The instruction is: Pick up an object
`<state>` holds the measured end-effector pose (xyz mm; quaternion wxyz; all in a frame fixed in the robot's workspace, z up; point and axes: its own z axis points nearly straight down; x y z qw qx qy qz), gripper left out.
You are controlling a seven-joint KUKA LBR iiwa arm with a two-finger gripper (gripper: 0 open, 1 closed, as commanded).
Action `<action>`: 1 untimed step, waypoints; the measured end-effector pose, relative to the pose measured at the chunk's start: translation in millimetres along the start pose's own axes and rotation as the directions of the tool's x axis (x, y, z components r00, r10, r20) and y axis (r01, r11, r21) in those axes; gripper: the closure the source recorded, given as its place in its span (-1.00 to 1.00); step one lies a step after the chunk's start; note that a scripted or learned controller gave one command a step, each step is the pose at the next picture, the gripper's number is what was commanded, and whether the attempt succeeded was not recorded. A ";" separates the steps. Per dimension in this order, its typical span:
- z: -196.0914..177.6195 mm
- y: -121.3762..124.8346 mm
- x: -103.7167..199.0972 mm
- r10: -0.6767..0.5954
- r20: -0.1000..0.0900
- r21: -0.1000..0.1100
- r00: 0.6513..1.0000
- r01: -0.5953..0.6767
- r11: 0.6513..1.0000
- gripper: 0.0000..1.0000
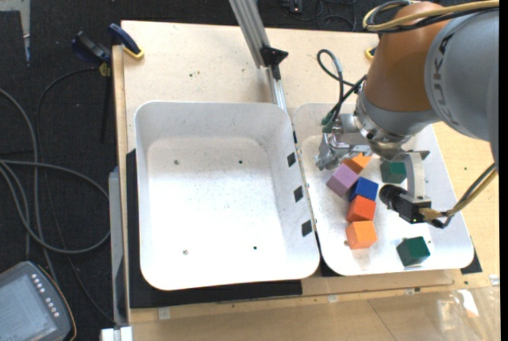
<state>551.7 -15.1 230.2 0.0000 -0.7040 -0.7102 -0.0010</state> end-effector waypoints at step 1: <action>5.4 13.9 45.8 0.001 0.000 0.000 1.000 -0.001 1.000 1.00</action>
